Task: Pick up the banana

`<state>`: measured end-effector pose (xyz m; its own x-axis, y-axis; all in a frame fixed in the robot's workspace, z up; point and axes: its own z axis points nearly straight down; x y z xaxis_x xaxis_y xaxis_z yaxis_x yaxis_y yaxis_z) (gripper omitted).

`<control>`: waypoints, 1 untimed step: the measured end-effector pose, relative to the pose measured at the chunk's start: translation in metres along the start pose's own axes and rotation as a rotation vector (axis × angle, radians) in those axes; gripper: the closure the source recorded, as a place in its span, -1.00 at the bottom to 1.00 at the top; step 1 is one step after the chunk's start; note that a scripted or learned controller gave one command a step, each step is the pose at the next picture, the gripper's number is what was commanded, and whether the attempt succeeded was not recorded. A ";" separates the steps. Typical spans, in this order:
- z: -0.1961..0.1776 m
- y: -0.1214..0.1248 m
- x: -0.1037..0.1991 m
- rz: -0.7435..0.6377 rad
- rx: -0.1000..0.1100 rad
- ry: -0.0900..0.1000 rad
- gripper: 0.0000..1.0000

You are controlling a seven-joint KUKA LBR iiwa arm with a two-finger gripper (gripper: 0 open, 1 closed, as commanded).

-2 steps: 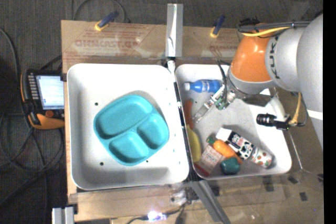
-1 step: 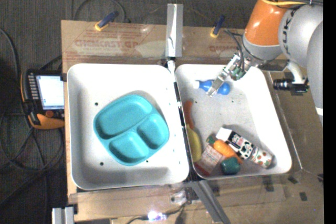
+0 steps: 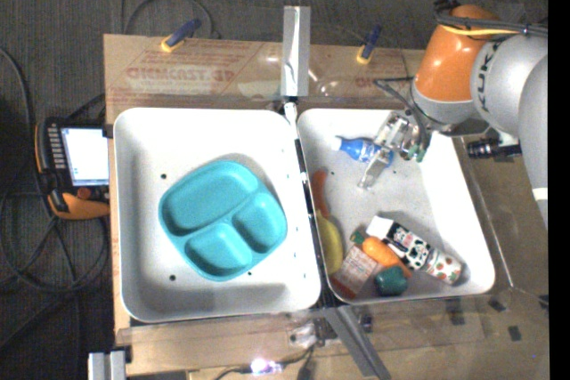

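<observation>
The yellow banana [image 3: 331,245] lies along the left wall of the right bin [image 3: 476,227], in its lower half, with one end against a cluster of small items. My gripper [image 3: 378,163] hangs over the upper middle of that bin, up and to the right of the banana and well apart from it. A small blue and white object [image 3: 354,148] sits just left of the gripper, close to it. I cannot tell whether they touch.
Crowding the banana's lower right are an orange carrot-like piece [image 3: 383,252], a red packet [image 3: 356,268], a dark green lump [image 3: 390,282] and a white patterned bottle [image 3: 417,250]. An orange-red piece [image 3: 319,190] lies above it. A teal divided plate [image 3: 224,218] sits in the left bin [image 3: 134,191].
</observation>
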<state>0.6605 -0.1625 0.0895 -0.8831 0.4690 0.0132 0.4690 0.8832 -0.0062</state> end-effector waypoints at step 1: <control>-0.056 -0.095 0.048 -0.109 -0.004 -0.017 -1.00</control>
<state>0.5747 -0.2242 0.1470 -0.9290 0.3699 -0.0030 0.3700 0.9290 -0.0016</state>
